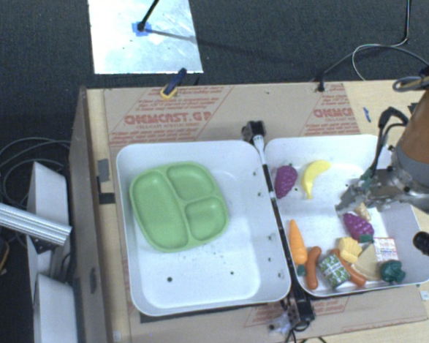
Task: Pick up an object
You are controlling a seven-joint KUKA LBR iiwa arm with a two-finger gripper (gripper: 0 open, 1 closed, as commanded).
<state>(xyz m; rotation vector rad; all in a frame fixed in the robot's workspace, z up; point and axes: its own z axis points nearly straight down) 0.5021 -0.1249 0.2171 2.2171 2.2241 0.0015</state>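
The right bin (330,152) holds toy food. A purple grape bunch (284,178) and a yellow banana (314,175) lie at its upper left. An orange carrot (297,243) lies along its left wall. At the lower right sit a second purple grape bunch (358,225), a green can (333,269), a yellow piece (349,250), a white packet (385,250) and a small green broccoli-like piece (391,270). My gripper (354,197) hangs low over the right bin, just above the second grape bunch. Its fingers are too blurred to read.
The left bin (178,287) carries a green divided plate (178,205). The arm (425,145) reaches in from the right edge. A black clamp (253,131) sits at the top of the wall between the bins. Brown cardboard (217,108) lies behind the bins.
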